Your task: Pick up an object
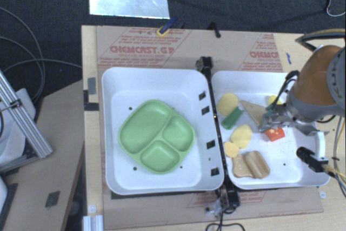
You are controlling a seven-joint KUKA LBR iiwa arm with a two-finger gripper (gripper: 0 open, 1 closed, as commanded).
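Bins [157,76]: two; green plate [157,137]: one.

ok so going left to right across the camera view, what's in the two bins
green divided plate in the left bin → in the right bin: green stick → tan wedge → gripper → red block

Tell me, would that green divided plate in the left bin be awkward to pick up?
Probably. The green divided plate looks like stiff moulded plastic, so it should keep its shape and feel light. It lies flat on the left bin floor, wide and low, so two fingers would likely need its rim and might slip.
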